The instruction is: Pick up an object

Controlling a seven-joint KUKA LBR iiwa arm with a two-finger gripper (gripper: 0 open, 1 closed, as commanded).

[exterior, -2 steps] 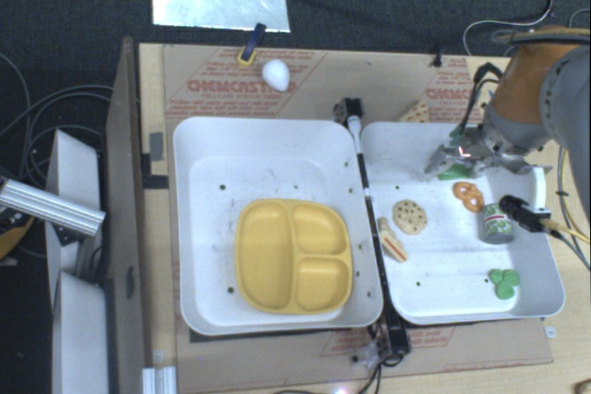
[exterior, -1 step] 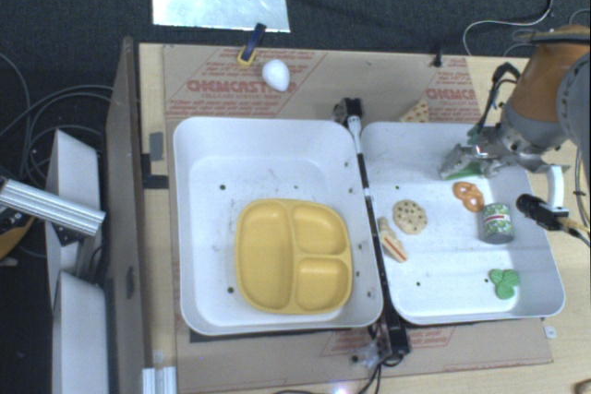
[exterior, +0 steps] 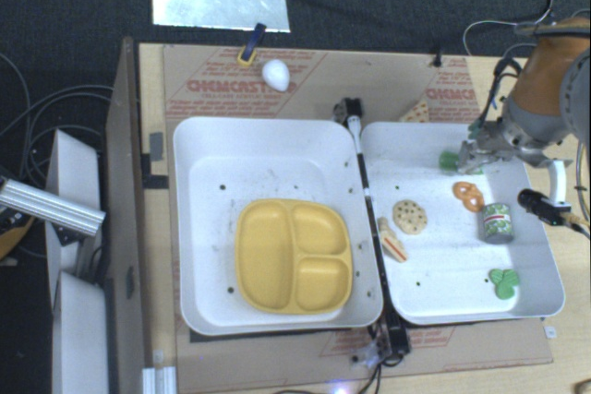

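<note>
My gripper (exterior: pixel 469 158) hangs low over the far part of the right bin (exterior: pixel 434 291), on the grey arm with its orange band (exterior: pixel 547 60) reaching in from the right. A small green object (exterior: pixel 448 161) lies right at the gripper's left side, partly hidden by it. Whether the two touch is unclear. Nearer the front lie an orange pretzel (exterior: pixel 468 196), a small green-labelled can (exterior: pixel 496 222), a round cookie (exterior: pixel 409 217), a little hot dog (exterior: pixel 393 246) and a green leafy piece (exterior: pixel 503 282).
The left bin (exterior: pixel 208 161) holds a yellow divided plate (exterior: pixel 294 255). A black divider (exterior: pixel 365 189) runs between the bins. Behind the bins, on the cardboard, rest a white egg-like ball (exterior: pixel 275 74) and a small yellow and blue item (exterior: pixel 249 46). Cables trail at the back right.
</note>
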